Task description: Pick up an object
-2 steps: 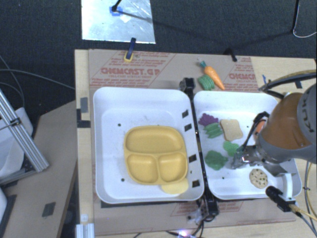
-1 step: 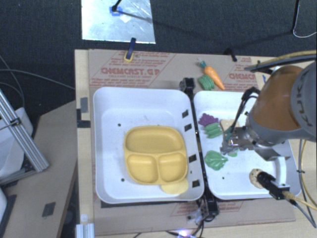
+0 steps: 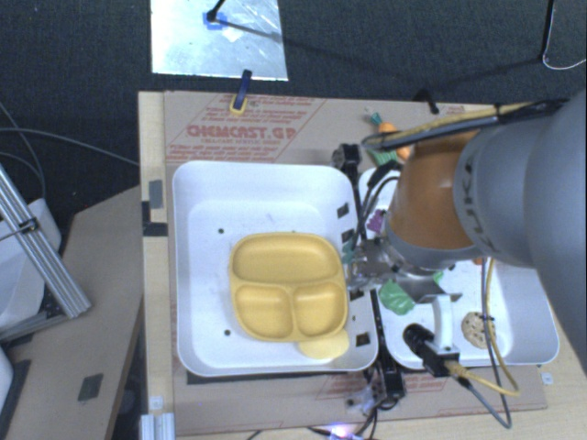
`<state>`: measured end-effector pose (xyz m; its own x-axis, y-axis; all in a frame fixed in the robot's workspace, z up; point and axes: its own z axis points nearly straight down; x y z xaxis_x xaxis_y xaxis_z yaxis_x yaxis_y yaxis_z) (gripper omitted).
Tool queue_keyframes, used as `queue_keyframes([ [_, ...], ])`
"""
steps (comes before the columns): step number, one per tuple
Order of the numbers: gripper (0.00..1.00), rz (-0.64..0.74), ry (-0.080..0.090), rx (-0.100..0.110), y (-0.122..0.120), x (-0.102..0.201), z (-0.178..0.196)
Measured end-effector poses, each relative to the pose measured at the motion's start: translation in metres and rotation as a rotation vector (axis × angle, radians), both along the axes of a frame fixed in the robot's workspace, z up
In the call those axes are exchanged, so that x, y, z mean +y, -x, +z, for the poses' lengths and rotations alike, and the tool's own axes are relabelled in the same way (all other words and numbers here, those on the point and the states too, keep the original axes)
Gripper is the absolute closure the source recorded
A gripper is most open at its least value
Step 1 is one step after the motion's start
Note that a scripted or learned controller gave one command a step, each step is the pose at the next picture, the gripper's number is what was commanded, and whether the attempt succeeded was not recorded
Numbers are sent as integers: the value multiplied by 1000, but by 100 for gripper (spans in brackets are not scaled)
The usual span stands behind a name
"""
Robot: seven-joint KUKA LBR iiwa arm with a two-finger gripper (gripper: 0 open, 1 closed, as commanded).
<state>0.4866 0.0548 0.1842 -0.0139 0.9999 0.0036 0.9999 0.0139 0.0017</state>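
The grey arm (image 3: 523, 191) with its orange band (image 3: 426, 200) is nearest to the camera. It covers most of the right bin (image 3: 541, 342). Under the wrist the gripper (image 3: 367, 266) stands at the wall where the two bins meet. The wrist hides its tip, so I cannot tell if it is wide or narrow, and I see nothing held in it.

Two things are near enough to be picked. A small green thing (image 3: 396, 298) lies in the right bin, just beside the gripper on the near side. It is crumpled and partly hidden, so I cannot tell its long axis.

The yellow tray (image 3: 286, 284) lies flat in the left bin (image 3: 206, 209), and its right rim is just beside the gripper. It is a little longer from left to right, with this axis slightly turned. Its one big compartment points to the far side and its two small compartments to the near side. A pale yellow disc (image 3: 326, 345) touches its near rim.

I judge the green thing to be the easier target. To do the step well, the gripper should come straight down over its middle, away from the bin wall, and close only when it is low enough. For the tray, only a grip across the thin right rim seems possible.

A round biscuit-like piece (image 3: 474, 328) lies further right.
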Motion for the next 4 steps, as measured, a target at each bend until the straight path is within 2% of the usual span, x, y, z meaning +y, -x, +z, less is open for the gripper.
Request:
queue_keyframes([
  [1,100,0,-1,-11,-93,88,40],
  [2,100,-13,4,13,5,86,-9],
  [3,100,-14,-1,-22,-34,87,-77],
  [4,100,-7,3,3,-108,122,-99],
])
